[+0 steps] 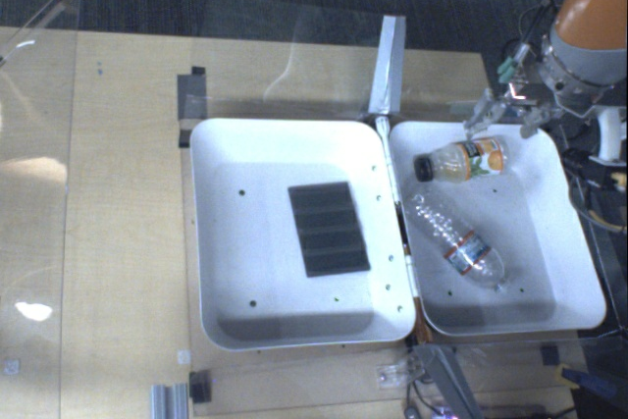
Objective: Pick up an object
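Two bins side by side on the bench. In the left bin, a ridged pad at centre. In the right bin, a juice bottle near the far edge, a water bottle nearer the middle.

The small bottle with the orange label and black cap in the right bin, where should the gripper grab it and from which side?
Probably across the labelled body of the small bottle, coming straight down from above. It lies on its side on the right bin's floor, cap pointing left, so the fingers should straddle its width, not its length. The gripper is just above it.
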Available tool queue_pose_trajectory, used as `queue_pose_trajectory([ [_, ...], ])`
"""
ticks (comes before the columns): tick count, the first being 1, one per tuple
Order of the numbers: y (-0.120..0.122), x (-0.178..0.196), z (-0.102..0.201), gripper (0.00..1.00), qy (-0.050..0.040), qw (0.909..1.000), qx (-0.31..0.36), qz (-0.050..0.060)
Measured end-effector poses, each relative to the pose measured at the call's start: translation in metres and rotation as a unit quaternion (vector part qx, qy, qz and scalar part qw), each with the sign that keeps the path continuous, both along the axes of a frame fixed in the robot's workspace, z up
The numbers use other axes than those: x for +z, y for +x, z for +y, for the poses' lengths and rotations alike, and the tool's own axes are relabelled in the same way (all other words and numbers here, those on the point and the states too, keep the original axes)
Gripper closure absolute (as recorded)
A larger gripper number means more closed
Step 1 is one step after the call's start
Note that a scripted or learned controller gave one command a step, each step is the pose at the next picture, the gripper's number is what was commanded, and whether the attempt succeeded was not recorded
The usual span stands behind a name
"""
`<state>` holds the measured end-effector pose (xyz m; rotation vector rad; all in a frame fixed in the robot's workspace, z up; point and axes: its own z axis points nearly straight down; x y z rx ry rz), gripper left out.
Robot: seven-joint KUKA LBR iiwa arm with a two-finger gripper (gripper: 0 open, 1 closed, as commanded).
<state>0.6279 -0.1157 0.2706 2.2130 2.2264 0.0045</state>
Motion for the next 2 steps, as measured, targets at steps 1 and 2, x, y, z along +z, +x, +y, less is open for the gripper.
queue_pose_trajectory([
  [1, 0.021, -0.149, 0.004, 0.00, -0.0010, 0.9878, 0.156, -0.003],
  [2, 0.046, -0.176, -0.069, 0.00, 0.0077, 0.9944, 0.106, 0.001],
])
